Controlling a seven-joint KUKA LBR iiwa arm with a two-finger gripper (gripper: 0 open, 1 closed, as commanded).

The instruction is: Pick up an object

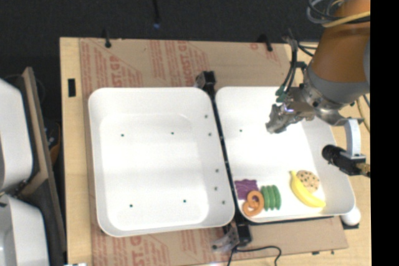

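The claw (277, 123) hangs over the far middle of the right bin (249, 110), carrying nothing; whether it is open or closed cannot be told. The candidates lie along the bin's near edge: banana (307, 195), cookie (307, 179), green piece (271, 197), orange ring (254, 203), purple piece (245, 186). This looks like the approach step; next the arm must travel nearward and descend over one

Grey arm (330, 81), orange band (343, 47), looped cables (324, 6)
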